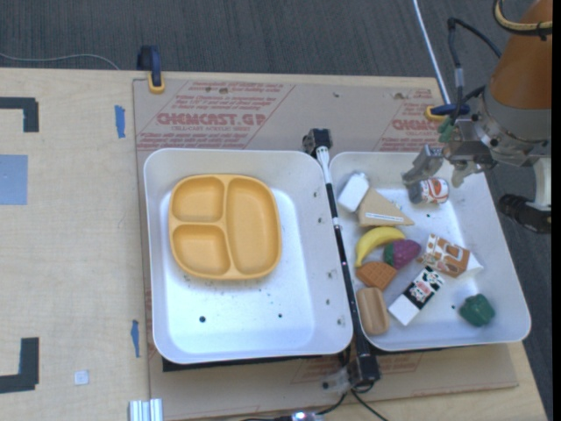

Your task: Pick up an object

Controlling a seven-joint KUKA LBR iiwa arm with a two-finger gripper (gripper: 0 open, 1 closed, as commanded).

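Observation:
My gripper (439,172) hangs over the far part of the right bin (504,235), its two fingers spread open. A small red and white can (436,190) lies in the bin just below and between the fingertips; I cannot tell whether they touch it. The same bin holds a white block (353,191), a sandwich wedge (382,209), a banana (377,240), purple grapes (404,253), a brown waffle (377,275), a tan bread roll (372,310), a black and white carton (419,292), an orange and white box (447,255) and a green piece (478,310).
The left bin (166,323) bears a yellow three-part plate (225,226). A black clamp (317,140) sits on the ridge between the bins. Cardboard (219,112) lies under both bins, and the arm's orange band (524,51) rises at the far right.

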